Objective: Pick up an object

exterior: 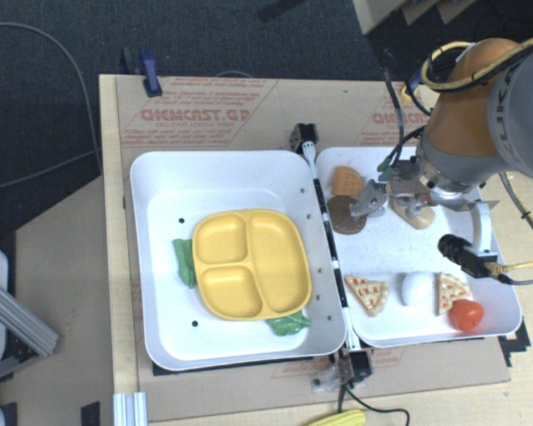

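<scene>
My gripper point(389, 202) hangs low over the back of the right bin point(493, 327), open, with bare white floor showing between its fingers. A brown round piece point(345, 215) lies just left of the left finger point(370, 199). Behind that sits a tan bread-like piece point(346, 181). A small beige item point(419, 216) lies right beside the right finger, partly under the wrist. Along the bin's front lie a waffle-patterned wedge point(367, 293), a white egg shape point(417, 288), a second wedge point(450, 289) and a red tomato point(466, 314).
The left bin point(151, 238) holds a yellow divided plate point(249, 263) with green leafy pieces at its left point(186, 262) and front point(289, 324). The grey-and-orange arm point(471, 105) and its cables cover the right bin's back right corner.
</scene>
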### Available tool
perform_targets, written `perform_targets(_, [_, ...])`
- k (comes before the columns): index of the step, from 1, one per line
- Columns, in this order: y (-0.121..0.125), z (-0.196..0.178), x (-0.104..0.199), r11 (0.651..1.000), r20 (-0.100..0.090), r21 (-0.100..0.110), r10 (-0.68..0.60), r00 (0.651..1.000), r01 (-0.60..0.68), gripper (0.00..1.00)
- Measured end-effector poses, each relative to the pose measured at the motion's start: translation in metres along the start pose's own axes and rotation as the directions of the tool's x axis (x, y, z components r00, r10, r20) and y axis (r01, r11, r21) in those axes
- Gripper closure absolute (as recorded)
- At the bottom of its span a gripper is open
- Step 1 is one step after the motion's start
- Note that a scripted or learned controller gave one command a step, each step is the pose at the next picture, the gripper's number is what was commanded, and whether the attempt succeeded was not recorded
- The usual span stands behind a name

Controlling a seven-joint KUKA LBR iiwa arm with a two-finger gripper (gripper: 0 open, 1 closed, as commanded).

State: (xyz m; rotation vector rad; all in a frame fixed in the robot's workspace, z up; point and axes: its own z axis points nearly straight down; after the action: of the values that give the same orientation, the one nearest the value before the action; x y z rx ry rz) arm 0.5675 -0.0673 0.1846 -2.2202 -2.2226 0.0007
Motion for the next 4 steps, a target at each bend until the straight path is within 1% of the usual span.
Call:
perform_targets(1, [0.025,0.098,-0.037,1.000,0.001,-0.003,0.001,1.000,-0.001,0.00])
perform_targets(2, [0.070,-0.001,0.024,1.000,0.000,-0.004,-0.001,1.000,0.001,0.00])
perform_targets(3, [0.098,0.074,-0.029,1.000,0.001,0.002,0.002,1.000,-0.002,0.00])
perform_targets(4, [0.099,0.095,-0.027,1.000,-0.001,0.010,-0.002,1.000,0.002,0.00])
